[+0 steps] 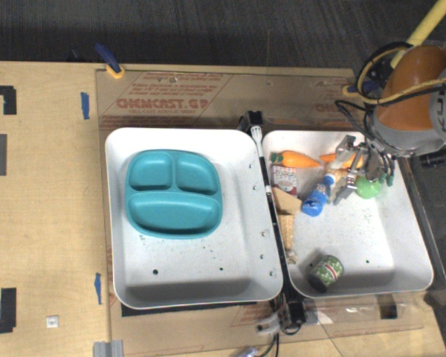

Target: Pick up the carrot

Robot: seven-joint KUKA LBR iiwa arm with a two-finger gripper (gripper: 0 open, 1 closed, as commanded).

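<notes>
The orange carrot (pixel 300 158) with a green top lies at the back left of the right bin (pixel 401 262), its thin end pointing right. My gripper (pixel 347 169) hangs just right of that thin end, over the back of the bin. It is open, one finger toward the back and one toward the front, and nothing shows between them. The carrot rests on the bin floor, outside the fingers.
Around the carrot are a red-and-white can (pixel 285 177), a blue bottle (pixel 316 199) and a green object (pixel 369 188) under the wrist. A green can (pixel 325 270) lies at the front. A tan piece (pixel 285 203) leans at the divider. The left bin (pixel 134 274) holds a teal divided plate (pixel 174 192).
</notes>
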